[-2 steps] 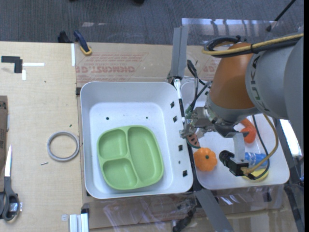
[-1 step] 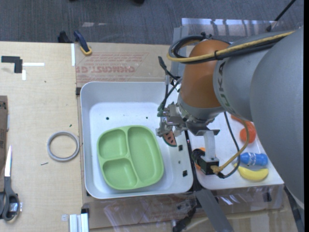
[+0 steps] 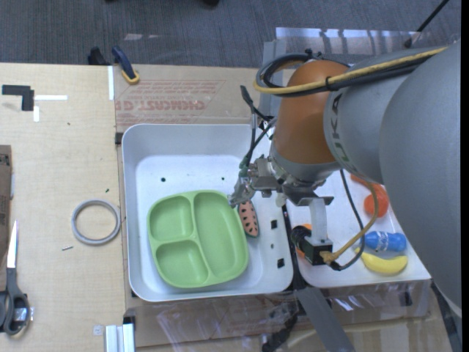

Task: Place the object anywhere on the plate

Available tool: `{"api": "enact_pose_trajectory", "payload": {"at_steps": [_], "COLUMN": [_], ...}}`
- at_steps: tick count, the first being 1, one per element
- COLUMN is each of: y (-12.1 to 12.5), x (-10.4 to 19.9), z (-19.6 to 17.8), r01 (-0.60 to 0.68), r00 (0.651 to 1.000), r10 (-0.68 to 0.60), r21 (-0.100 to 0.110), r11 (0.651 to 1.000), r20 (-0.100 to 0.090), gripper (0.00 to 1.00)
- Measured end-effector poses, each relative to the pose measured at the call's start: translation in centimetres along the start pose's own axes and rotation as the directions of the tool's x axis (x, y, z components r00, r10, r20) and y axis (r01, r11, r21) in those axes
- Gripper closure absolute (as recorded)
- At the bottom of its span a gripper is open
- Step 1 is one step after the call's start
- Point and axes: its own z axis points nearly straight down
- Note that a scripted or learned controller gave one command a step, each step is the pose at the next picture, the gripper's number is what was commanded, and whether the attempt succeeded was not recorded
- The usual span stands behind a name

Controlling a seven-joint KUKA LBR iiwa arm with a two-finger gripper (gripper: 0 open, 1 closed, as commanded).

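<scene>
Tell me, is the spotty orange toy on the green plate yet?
Not quite. The spotty orange toy sits at the green plate's right rim, beneath the gripper.

A pale green plate (image 3: 196, 238) with three compartments lies flat in the left bin, toward its front edge. A small orange-red object (image 3: 250, 218) with dark spots, elongated and tilted, sits at the plate's right rim.

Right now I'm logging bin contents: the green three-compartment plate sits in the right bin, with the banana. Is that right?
Not quite. The camera view shows the green plate in the left bin; the banana lies in the right bin, apart from the plate.
</scene>
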Motion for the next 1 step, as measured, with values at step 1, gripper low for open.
{"api": "enact_pose_trajectory", "payload": {"at_steps": [1], "y": [1.34], "x": [-5.7], "z": [-20.7], "r01": [0.002], "r00": [1.0], "r10": [-0.002], "r21": [-0.001], "r11": [1.0], "r20": [0.001], "gripper": [0.0]}}
